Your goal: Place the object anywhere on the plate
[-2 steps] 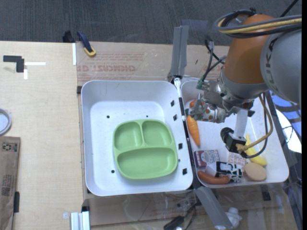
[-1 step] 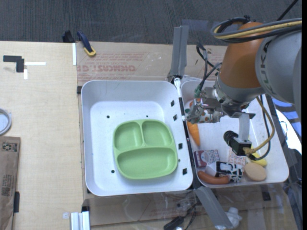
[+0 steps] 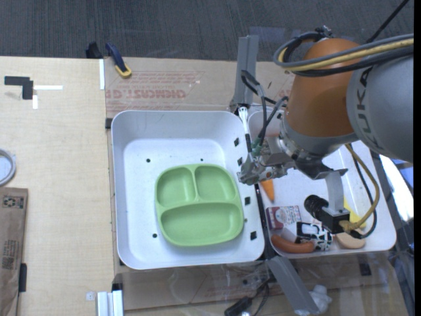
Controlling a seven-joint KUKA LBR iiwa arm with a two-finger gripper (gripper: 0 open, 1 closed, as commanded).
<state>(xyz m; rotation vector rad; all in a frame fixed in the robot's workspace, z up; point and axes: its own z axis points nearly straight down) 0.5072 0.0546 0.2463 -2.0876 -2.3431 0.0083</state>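
sitting in the left of two white bins (image 3: pixel 125 176), one green three-compartment plate (image 3: pixel 199 205) lies bare. the jaws (image 3: pixel 253 172) hover over the bins' shared wall; whether they're open or closed, i cannot tell. one orange carrot (image 3: pixel 267 189) lies just below them in the right bin.

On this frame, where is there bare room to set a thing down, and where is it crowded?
All three sections of the green plate are bare. So is the left bin's white floor around it, widest between plate and far wall. The right bin is crowded: carrot, packet, sausage and other toys lie near its front, with the arm and hand above.
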